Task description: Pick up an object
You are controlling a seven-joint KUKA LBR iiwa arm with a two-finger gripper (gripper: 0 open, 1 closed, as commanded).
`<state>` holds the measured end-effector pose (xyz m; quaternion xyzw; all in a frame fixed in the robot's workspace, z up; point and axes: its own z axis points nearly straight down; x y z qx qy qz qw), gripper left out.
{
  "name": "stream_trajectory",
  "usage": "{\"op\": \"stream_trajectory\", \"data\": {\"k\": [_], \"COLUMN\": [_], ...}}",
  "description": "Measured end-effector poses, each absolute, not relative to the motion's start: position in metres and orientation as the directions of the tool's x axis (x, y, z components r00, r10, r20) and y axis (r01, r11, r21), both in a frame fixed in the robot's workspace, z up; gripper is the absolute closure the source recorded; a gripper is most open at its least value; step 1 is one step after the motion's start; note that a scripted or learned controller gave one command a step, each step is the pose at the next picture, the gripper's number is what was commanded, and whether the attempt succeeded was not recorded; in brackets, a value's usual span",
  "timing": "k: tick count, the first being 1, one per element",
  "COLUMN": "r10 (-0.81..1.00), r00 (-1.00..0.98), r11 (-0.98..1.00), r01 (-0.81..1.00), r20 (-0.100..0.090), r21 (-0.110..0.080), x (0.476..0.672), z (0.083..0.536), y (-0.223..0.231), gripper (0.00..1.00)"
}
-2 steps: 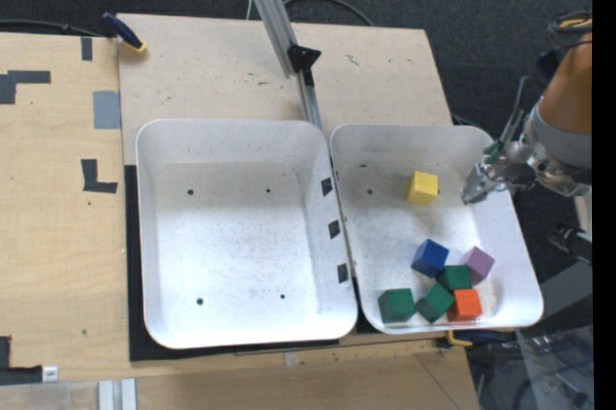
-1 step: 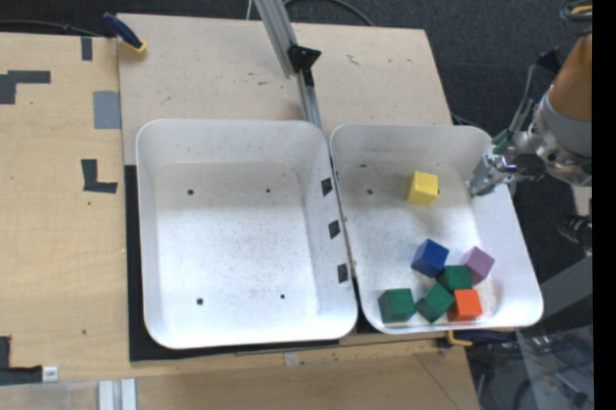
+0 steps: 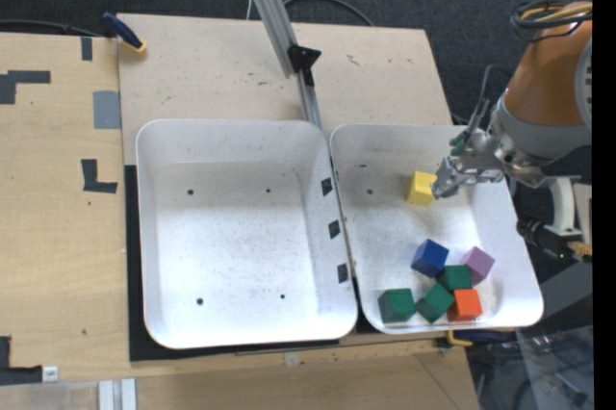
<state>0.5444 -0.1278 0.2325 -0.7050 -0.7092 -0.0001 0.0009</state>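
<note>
Beside the yellow cube, end effector, grip unclear, coloured cubes clustered nearby

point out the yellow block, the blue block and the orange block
yellow block (image 3: 421, 188), camera view, centre of its top face
blue block (image 3: 430, 257), camera view, middle of its top face
orange block (image 3: 467, 304), camera view, middle of its visible face

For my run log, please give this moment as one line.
gripper: beside yellow cube | right bin | grasp unconfirmed
</note>
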Motion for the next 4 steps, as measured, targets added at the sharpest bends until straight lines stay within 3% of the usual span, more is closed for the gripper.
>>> {"op": "stream_trajectory", "data": {"k": [2,3,4], "r10": [1.000,1.000,1.000], "r00": [-0.007,-0.007,-0.006], "r11": [0.007,0.007,0.006], "r01": [1.000,1.000,1.000], "r20": [0.001,0.001,0.001], "r21": [-0.001,-0.002,0.000], "x": [0.564,0.574,0.592], "z": [0.247,0.231,0.237], "y": [-0.026,0.031,0.076], "gripper": [1.00,1.00,1.00]}}
